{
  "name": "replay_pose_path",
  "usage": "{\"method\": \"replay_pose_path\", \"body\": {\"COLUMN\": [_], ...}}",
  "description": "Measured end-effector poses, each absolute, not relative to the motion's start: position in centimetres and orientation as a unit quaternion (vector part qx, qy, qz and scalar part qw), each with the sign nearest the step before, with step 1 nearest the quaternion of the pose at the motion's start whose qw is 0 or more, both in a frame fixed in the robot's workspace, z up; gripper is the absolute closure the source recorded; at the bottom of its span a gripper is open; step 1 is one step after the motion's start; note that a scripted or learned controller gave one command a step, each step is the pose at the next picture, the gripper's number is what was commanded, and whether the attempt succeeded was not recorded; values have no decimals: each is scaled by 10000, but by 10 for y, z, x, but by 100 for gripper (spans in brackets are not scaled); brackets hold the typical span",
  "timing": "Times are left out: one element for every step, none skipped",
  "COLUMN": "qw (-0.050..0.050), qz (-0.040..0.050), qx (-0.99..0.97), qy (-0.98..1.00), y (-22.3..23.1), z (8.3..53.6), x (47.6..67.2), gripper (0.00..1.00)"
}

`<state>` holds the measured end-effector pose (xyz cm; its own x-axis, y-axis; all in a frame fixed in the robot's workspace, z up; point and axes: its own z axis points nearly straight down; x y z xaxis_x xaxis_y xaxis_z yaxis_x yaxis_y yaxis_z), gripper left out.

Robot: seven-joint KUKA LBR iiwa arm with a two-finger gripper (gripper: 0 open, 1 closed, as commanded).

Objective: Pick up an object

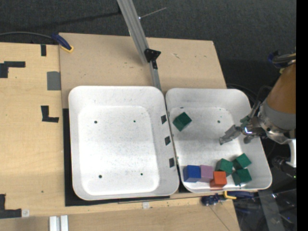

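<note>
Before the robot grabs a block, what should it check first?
1. Blocks within reach in the right white bin: ok.
2. Lone green cube has free space around it: ok.
3. Cluster at the bin's near edge, blue cube, lilac cube, orange cube, packed tight: not ok for an easy grab.
4. Two-finger gripper above a block: not ok, it is over bare floor.
5. Fingers open: cannot tell.
</note>
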<state>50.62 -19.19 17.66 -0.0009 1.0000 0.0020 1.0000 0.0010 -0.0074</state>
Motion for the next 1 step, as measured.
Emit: {"method": "replay_pose_path", "body": {"qw": [27], "qz": [19], "qx": [-7068], "qy": [-7074], "y": [-195], "z": [127], "x": [513], "gripper": [0]}}
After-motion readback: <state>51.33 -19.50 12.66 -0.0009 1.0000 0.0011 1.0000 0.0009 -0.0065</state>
